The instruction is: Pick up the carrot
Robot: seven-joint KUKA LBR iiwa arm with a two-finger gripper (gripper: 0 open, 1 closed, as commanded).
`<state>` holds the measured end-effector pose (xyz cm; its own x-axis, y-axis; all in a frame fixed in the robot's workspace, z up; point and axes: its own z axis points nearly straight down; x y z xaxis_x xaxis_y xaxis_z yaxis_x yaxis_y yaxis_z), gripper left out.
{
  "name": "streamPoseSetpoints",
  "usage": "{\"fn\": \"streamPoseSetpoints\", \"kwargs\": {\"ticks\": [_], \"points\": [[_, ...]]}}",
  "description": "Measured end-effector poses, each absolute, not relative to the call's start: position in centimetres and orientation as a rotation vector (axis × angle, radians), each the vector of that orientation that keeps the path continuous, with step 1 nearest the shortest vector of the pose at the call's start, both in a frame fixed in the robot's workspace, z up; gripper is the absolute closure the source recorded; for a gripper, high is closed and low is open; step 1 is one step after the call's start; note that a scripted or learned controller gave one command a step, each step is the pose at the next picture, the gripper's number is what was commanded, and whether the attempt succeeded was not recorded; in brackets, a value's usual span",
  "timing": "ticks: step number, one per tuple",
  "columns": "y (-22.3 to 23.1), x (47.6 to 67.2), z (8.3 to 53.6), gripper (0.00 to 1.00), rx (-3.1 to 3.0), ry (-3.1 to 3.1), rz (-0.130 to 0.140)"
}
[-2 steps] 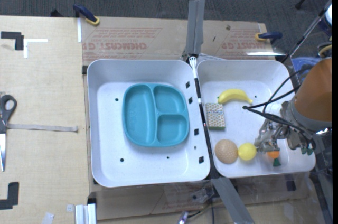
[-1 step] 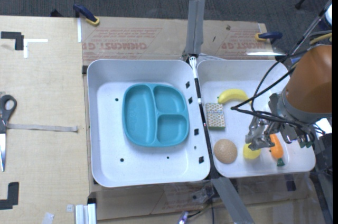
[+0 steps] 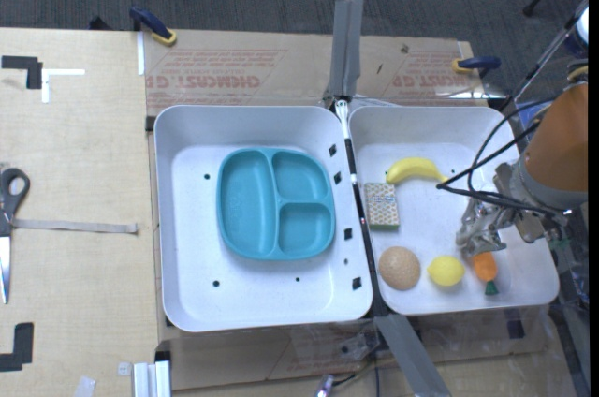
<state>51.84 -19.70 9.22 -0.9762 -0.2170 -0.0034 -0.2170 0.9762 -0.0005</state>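
Gripper (image 3: 481,239) sits just left of the carrot (image 3: 485,268), whose long axis runs toward the lemon-side bin wall; finger state cannot be told.

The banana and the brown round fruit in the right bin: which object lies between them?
In the camera view, a small sponge lies between the banana and the brown round fruit, nearer the bin's left wall.

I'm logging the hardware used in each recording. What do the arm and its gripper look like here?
The arm is grey with a broad orange band above the wrist. Thin black cables run beside it toward the wrist. The gripper is a small metallic grey assembly of bare metal parts; finer detail is too small to make out.
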Motion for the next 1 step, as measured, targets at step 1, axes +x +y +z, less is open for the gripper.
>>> {"fn": "streamPoseSetpoints", "kwargs": {"ticks": [1], "points": [[-22.19, 50.11, 13.42, 1.0, 0.087, 3.135, -0.001]]}}
